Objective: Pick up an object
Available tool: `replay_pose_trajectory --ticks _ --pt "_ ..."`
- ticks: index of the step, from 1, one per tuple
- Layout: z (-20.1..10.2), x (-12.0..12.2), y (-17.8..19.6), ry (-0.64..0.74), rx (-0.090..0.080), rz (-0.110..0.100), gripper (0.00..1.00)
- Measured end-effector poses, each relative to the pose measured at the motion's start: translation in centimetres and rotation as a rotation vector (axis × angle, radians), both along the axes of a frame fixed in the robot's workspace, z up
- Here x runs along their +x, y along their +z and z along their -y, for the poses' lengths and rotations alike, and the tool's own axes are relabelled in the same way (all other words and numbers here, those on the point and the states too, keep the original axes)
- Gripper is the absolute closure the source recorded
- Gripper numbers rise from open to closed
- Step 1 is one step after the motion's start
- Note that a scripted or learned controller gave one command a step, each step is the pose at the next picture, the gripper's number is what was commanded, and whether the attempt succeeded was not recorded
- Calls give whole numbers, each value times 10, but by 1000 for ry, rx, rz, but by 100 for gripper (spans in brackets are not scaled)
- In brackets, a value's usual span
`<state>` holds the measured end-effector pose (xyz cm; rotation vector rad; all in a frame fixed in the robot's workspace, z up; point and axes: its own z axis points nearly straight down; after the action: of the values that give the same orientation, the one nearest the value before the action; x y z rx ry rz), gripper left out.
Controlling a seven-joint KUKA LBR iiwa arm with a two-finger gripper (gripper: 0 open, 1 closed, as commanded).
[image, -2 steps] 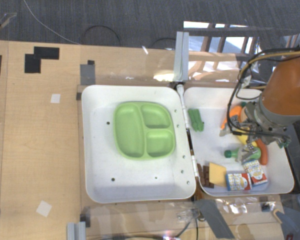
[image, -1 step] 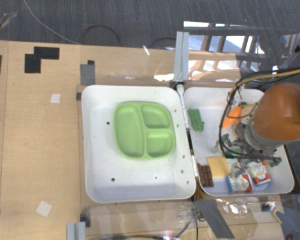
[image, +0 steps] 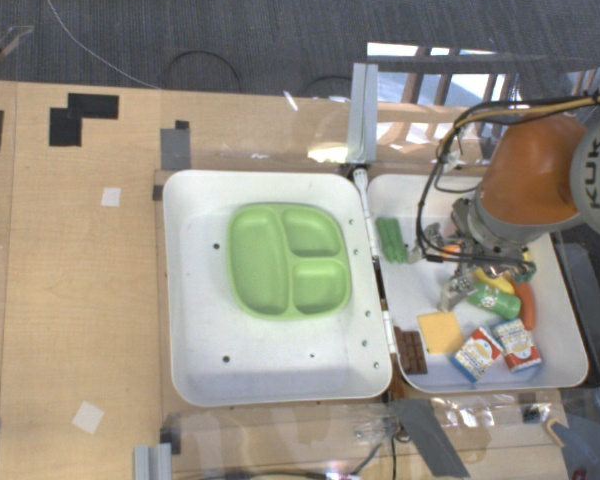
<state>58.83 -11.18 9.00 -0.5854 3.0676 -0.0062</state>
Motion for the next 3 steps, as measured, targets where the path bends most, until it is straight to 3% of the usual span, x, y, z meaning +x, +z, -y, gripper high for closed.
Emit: replay_pose_trajectory --ticks 1,2,3 --pt "55 -45 1 62 -5 -2 0" --pt "-2 -68 2 130 -4 4 0" --pt "32 -4 0 -37 0 -5 0"
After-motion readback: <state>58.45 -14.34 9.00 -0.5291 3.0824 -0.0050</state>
